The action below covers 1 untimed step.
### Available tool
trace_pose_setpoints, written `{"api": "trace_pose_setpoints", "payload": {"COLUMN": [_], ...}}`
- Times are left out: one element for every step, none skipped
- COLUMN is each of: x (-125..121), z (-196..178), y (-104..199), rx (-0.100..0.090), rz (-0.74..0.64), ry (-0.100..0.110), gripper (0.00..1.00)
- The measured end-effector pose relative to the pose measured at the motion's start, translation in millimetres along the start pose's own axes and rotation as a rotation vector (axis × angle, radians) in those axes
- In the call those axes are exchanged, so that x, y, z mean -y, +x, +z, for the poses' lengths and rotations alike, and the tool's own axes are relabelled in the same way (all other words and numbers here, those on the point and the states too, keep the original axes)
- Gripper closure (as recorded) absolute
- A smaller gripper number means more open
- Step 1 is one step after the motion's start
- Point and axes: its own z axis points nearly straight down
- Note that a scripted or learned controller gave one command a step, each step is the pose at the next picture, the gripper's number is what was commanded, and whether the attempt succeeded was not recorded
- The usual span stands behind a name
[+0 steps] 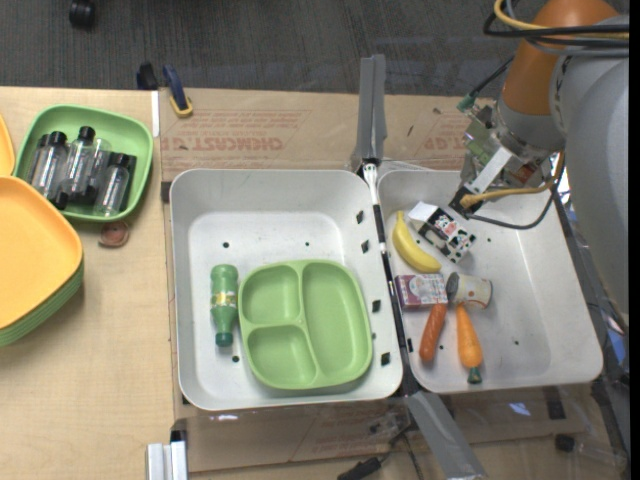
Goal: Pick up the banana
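Now the banana (pixel 412 245) lies in the right-hand bin's upper left corner, long axis running top to bottom, slightly slanted; the claw (pixel 447 230) hovers just right of it — touching, perhaps (its state I cannot tell).

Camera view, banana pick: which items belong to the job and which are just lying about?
Job: curved yellow banana; hand right beside it.

Lying about: green plastic bottle, green three-compartment plastic tray, two orange carrots, small pink carton.
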Motion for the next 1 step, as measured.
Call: {"api": "trace_pose_setpoints", "payload": {"x": [-8.3], "z": [-10.6], "y": [-16.9], "rx": [-0.001], "rz": [-0.238], "ry": [-0.001], "gripper": [1.00]}}
